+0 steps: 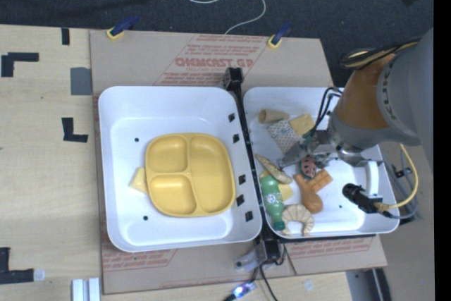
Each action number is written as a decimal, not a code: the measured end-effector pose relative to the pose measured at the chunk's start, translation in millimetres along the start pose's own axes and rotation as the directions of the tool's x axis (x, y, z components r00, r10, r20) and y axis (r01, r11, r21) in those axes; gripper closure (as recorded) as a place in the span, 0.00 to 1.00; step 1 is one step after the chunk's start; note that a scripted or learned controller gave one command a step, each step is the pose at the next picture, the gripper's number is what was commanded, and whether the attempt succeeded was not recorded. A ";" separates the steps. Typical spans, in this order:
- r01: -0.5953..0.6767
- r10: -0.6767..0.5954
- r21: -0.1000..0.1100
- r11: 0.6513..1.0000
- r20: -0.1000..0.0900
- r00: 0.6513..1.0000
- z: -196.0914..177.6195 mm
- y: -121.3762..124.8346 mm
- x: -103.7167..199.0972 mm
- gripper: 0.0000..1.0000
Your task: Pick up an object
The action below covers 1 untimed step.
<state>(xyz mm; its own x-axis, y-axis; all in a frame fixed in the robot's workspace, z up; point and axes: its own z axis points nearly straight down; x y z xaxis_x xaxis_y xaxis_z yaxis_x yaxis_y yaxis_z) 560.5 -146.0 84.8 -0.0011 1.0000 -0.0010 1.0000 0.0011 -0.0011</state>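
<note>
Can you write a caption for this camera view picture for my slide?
Robot claw reaches into the right bin of toys beside a yellow tray.

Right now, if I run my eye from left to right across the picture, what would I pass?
Left white bin's rim → yellow divided plate → divider between the bins → green bottle → orange toy piece → the robot's claw → orange-banded arm.

Arm [405, 91]: grey rounded links, smooth casing. Orange band [356, 99] above wrist. Black cables [325, 113] loop along the wrist; a yellowish cable [409, 187] curves at lower right. Black cylindrical fitting [359, 197] by a white bracket.
</note>
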 end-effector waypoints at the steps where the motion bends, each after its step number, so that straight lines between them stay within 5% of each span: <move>1: 0.001 -0.001 -0.001 1.000 0.001 1.000 -10.2 0.2 0.2 1.00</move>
<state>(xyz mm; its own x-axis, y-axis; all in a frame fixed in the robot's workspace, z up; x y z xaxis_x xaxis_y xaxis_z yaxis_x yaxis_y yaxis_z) 560.8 -145.8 95.0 -0.0019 1.0000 -0.0017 1.0000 0.0019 -0.0002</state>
